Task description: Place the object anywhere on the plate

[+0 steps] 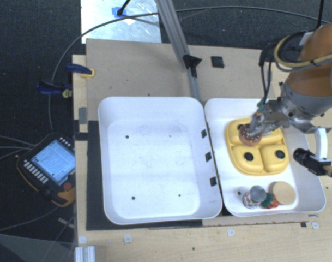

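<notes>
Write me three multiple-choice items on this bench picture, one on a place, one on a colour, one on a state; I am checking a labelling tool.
1. Which bin holds the yellow plate?
A. the left bin
B. the right bin
C. neither bin

2. What colour is the round disc near the right bin's front edge?
A. tan
B. blue
C. black

3. Where is the hand now?
A. over the left bin
B. outside both bins
C. down over the plate's rear compartment, at a small reddish-brown object

Answers:
1 B, the plate lies in the bin on the arm's side.
2 A, the disc looks pale tan beside the small mixed-colour items.
3 C, its tip meets the object there; whether it grips cannot be told.
</notes>
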Controlling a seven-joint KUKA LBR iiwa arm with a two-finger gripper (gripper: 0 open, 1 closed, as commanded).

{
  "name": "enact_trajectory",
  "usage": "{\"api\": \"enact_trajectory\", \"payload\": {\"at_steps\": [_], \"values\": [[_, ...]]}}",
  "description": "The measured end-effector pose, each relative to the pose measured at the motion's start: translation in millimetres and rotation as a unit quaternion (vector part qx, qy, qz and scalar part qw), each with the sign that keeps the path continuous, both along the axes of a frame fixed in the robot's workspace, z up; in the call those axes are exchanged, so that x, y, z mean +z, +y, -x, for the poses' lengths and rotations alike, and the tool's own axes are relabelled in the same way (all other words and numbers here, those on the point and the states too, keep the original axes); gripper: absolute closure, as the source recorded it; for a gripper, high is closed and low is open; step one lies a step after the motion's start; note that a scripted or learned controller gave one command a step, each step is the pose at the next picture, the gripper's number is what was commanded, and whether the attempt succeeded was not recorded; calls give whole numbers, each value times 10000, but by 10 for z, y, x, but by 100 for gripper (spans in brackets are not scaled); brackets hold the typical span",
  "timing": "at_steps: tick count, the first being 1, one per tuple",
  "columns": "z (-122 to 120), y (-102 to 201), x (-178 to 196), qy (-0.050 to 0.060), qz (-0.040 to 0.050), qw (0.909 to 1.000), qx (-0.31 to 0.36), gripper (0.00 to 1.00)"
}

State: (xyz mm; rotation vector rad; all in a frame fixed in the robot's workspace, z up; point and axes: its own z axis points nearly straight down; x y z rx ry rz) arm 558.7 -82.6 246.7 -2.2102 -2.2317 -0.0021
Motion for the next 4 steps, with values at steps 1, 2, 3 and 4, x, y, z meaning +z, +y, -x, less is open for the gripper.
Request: {"api": "enact_trajectory", "payload": {"at_steps": [1, 2, 3, 4], "values": [[-111, 592, -117, -2, -3, 10000, 7, 100], [-326, 1163, -154, -15, -1, 10000, 4, 100], [-436, 1760, -82, -16, -7, 10000, 8, 100], [-513, 2201, -81, -12, -4, 10000, -1, 100]]}}
